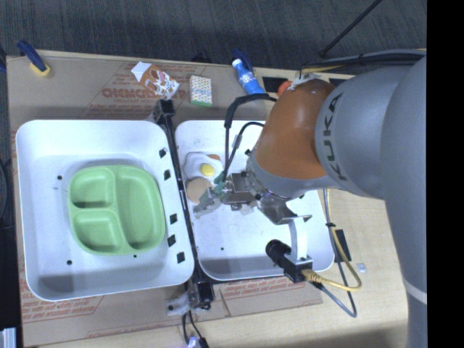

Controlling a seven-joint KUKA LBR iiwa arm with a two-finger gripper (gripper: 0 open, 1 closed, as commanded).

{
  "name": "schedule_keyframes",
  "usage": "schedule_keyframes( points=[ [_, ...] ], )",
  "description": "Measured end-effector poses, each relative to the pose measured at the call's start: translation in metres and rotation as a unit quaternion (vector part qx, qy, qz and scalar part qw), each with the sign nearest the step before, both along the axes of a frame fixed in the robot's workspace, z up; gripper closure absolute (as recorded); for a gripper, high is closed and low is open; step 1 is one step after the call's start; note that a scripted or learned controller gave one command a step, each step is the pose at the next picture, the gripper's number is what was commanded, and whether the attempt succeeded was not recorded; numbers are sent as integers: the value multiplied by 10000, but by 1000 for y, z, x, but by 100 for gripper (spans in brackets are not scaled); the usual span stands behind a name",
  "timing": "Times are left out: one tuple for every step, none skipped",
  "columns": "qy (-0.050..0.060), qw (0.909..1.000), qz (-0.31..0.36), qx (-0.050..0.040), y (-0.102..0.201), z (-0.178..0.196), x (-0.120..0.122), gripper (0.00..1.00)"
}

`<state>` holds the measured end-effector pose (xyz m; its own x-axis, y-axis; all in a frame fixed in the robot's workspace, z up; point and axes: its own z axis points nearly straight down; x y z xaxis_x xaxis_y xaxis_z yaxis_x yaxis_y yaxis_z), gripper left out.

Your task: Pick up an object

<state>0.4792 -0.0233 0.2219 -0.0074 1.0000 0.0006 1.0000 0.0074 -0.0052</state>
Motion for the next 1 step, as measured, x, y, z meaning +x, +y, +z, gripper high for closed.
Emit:
schedule_keyframes(
  points=[
    [-20, 10000, -7, -2, -10, 20, 46, 0]
  ],
)
